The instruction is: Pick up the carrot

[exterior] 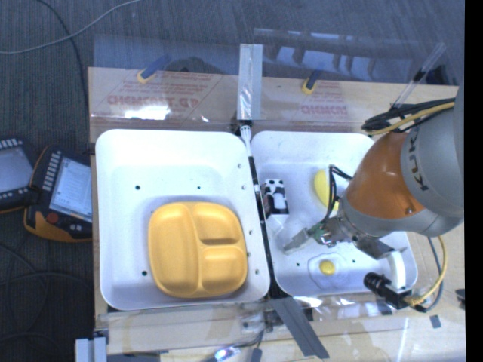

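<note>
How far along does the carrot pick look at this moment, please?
Done: the arm has reached into the right bin, and its gripper is low over the floor. In hand: nothing visible between the fingers. Left: I cannot make out a carrot; the yellow tray sits in the left bin.

Two shallow white bins sit side by side on the desk (pixel 106 96). In the left bin (pixel 121 172), toward five o'clock, lies a yellow compartment tray (pixel 198 249) with one large section and two smaller ones. The right bin (pixel 290 164) has a small black-and-white item (pixel 275 195) near its nine o'clock wall and a yellow round thing (pixel 327 267) toward six o'clock. Off the desk at nine o'clock, a handheld control pendant (pixel 60 194) rests on dark carpet (pixel 45 74), with black cables (pixel 68 29) trailing across at eleven o'clock.
</note>
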{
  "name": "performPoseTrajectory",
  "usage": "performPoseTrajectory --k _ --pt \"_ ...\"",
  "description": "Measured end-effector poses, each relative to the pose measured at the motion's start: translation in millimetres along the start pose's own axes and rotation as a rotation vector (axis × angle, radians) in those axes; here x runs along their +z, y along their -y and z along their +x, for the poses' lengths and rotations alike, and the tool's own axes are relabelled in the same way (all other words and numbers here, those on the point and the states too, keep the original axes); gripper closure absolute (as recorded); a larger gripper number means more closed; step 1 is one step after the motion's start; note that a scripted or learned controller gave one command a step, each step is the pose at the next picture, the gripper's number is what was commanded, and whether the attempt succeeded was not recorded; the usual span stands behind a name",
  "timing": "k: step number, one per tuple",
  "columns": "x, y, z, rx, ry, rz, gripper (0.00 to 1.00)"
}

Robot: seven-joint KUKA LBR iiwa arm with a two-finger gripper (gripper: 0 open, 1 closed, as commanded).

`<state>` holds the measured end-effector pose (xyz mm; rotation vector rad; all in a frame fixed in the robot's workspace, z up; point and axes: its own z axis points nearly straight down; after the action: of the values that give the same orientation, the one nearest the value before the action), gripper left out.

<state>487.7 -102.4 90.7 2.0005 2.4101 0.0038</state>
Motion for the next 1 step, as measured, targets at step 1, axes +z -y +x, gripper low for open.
performPoseTrajectory --k 1 --pt "0.9 0.5 -14.8 -0.288 -0.003 -0.006 0.00"
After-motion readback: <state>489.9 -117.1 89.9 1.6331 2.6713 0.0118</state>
